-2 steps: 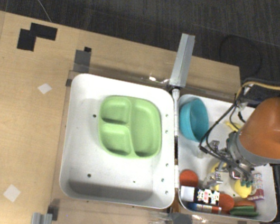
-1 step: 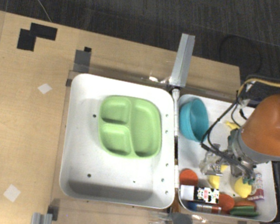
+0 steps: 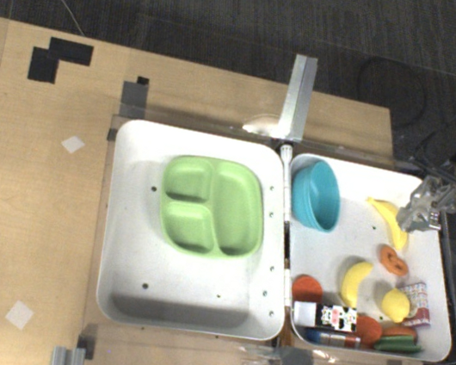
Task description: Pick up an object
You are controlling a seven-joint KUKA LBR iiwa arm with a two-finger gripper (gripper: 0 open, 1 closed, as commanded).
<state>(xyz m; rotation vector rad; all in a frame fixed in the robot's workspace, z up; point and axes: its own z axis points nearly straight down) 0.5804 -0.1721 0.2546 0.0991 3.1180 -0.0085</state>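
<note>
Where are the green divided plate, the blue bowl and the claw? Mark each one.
green divided plate (image 3: 211,205), camera view, on the ridge between its compartments.
blue bowl (image 3: 317,195), camera view, on its inner wall.
claw (image 3: 423,212), camera view, midway between its fingertips, above the right bin's far edge.
</note>
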